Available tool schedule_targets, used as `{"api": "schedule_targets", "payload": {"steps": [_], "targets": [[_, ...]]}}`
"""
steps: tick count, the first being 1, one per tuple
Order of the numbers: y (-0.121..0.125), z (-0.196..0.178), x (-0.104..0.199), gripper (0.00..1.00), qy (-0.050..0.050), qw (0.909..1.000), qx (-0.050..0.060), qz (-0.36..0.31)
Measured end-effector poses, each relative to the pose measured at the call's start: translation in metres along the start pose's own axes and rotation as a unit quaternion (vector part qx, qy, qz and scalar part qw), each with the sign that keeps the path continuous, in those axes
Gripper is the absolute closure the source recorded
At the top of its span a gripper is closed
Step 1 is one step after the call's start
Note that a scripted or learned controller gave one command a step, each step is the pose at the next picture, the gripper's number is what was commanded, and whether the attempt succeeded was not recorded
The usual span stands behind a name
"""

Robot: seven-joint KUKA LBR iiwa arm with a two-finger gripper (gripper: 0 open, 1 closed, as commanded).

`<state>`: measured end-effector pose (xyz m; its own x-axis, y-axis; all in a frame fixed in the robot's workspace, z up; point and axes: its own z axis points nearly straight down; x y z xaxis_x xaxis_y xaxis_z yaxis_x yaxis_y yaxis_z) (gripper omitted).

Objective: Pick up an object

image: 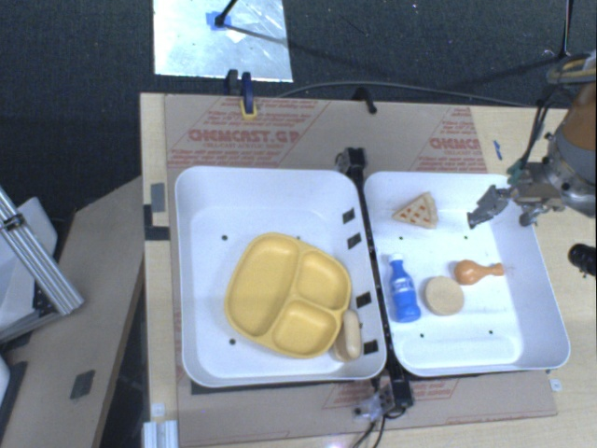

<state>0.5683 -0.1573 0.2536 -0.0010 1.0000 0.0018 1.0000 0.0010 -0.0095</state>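
End effector (504,203) hangs at the right of the frame over the upper right of the right bin (532,339), fingers spread, nothing between them. Nearest candidate is the orange gourd-shaped toy (478,271), lying just below the end effector in mid-right of that bin, with a round tan disc (444,296) beside it, a blue bottle (402,289) to the left and a pizza-slice toy (417,211) up near the divider. The gourd looks light, hard and smooth, likely to roll or squirt out; best pinched across the bulb, not the thin neck.
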Motion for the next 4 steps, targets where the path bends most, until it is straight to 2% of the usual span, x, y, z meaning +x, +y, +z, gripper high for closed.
{"api": "schedule_targets", "payload": {"steps": [1, 3, 4], "targets": [[0.002, -0.006, 0.0, 0.0, -0.001, 1.0, -0.006, -0.001], [-0.015, 0.098, 0.007, 0.0, 0.0, 1.0, -0.003, 0.0], [-0.011, 0.159, 0.007, 0.0, -0.001, 1.0, -0.005, 0.0]]}}
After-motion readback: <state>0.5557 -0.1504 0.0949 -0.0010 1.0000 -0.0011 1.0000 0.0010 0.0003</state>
